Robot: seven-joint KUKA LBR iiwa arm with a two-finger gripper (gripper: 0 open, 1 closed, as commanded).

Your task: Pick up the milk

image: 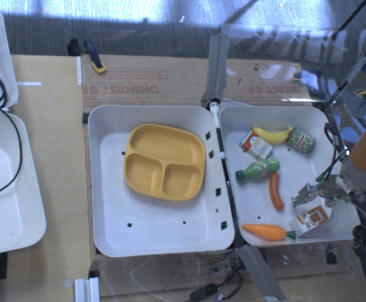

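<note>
1. Wood-toned counter [51,106] carries two white bins side by side, with printed cardboard lying behind them and a blue-lit floor beyond.
2. At the far left, a white moulded shell [7,187] sits on the counter, and a black cable [10,137] loops over it.
3. Near the back edge, a small clamp [95,56] with a blue and yellow handle lies on the counter.
4. Left bin [107,231] holds a yellow tray [164,162] with three compartments, placed a little above the bin's middle.
5. Right bin [233,121] holds the rest. A small carton [256,146] with a red and white face lies near its back wall, touching a banana [272,134].
6. Just beside the banana, a green can [301,141] lies on its side.
7. Below the carton, a green bottle [257,170] lies on its side, and a sausage [275,192] lies just right of it, running front to back.
8. A carrot [268,232] lies along the front wall.
9. The milk [311,219], a white carton with a brown label, lies tilted near the front right corner, just right of the carrot's green end.
10. The claw [309,195] hangs just above the milk, its metal fingers [299,199] spread apart and grasping nothing.
11. The arm [365,162] enters from the right, with black cables trailing beside it.
</note>
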